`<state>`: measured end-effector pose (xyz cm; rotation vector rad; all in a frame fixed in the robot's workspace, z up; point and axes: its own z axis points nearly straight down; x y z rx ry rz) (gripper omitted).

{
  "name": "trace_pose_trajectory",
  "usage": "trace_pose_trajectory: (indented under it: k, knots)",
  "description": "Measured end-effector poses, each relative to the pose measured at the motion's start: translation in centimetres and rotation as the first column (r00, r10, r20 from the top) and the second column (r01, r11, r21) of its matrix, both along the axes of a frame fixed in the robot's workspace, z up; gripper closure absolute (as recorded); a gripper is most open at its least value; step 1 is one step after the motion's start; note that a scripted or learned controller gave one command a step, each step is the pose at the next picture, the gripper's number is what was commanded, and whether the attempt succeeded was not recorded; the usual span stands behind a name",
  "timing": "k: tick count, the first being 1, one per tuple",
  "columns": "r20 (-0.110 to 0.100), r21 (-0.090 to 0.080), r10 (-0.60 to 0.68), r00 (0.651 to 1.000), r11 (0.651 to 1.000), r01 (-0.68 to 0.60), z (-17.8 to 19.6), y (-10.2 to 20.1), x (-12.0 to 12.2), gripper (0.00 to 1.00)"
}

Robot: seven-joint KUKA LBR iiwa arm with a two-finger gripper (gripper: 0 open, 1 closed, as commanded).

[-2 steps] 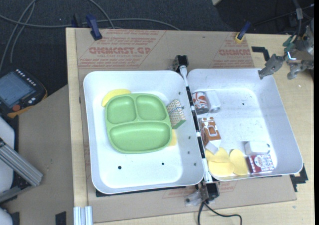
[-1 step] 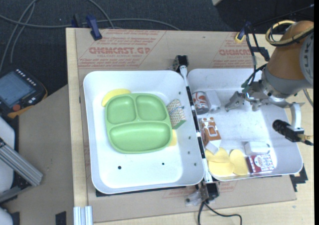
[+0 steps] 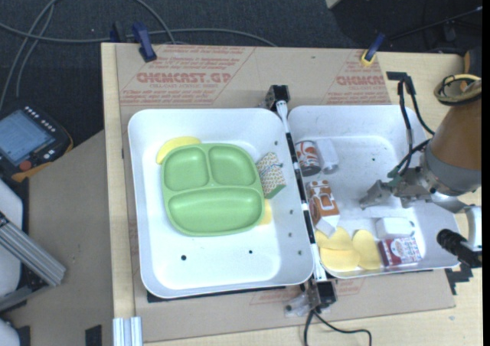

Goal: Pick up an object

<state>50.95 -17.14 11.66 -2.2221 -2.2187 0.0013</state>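
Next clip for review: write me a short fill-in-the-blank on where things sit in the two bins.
1. The green divided plate lies in the ____ bin.
2. The plate has ____ compartments.
3. The gripper is over the ____ bin.
4. The soda can lies on its side in the right bin, near the divider at the ____ end of the bin.

Missing words: left; three; right; far

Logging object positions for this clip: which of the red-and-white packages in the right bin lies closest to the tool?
The red-and-white carton at the right bin's near edge, just below the tool; the can and packet hug the left wall.
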Motion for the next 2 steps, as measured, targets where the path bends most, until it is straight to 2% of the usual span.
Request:
trace_pose_trajectory:
  k: [1,2]
  knots:
    - [0.014,-0.005,0.002,1.0,1.0,-0.002,-2.3,6.0,-2.7,0.0]
    - [0.009,-0.014,-0.005,1.0,1.0,0.005,-3.0,7.0,2.8,0.0]
